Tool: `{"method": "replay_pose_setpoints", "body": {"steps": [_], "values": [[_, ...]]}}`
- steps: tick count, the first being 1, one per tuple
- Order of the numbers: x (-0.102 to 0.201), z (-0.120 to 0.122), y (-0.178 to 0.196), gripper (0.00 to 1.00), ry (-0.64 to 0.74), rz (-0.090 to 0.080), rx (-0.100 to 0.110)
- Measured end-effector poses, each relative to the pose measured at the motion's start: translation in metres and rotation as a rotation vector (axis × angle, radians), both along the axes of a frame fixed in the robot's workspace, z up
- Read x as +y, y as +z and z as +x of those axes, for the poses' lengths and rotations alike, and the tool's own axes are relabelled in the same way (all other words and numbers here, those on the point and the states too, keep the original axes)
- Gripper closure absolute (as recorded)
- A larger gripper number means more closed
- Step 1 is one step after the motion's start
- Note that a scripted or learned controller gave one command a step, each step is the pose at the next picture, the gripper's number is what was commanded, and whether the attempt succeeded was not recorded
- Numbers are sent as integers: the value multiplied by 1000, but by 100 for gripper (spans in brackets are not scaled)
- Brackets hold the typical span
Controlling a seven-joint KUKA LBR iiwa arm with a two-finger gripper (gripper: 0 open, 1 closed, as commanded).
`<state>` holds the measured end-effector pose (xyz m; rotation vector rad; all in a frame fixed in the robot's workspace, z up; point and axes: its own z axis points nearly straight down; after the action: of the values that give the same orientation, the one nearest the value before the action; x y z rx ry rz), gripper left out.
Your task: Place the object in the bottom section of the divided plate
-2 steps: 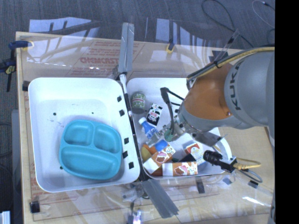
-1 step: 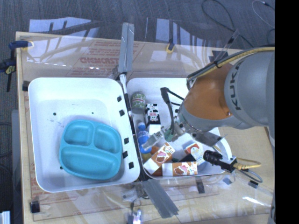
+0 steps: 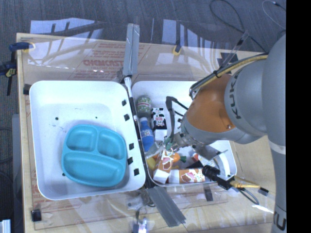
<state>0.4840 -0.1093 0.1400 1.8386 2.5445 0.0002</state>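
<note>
Nearest the camera, cartons (image 3: 183, 174) are lying along the near wall of the right bin (image 3: 231, 165), pressed close to its rim with little room between them and the edge. Just beyond them the arm (image 3: 228, 111) is reaching in from the right, its orange band hanging over the middle of that bin. The gripper (image 3: 171, 141) is sitting low among the clutter, beside a blue-labelled bottle (image 3: 146, 132) that is lying along the left wall; whether its fingers are apart or together I cannot tell (the wrist is covering them), and no object is showing between them. A small black-and-white carton (image 3: 159, 118) is lying farther back, near a round tin (image 3: 143, 104). The far right part of that bin is lying under the arm.

Over in the left bin (image 3: 58, 98), the blue divided plate (image 3: 95, 155) is resting toward the near side, its long bottom section facing the near wall. White floor is showing all around it, widest on the far side.
</note>
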Motion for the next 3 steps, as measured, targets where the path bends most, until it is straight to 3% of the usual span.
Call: {"method": "replay_pose_setpoints", "body": {"steps": [1,2,3], "values": [[139,-7,52,0,125,2,2],[190,-8,51,0,-104,1,4],[267,-9,27,0,-119,0,5]]}}
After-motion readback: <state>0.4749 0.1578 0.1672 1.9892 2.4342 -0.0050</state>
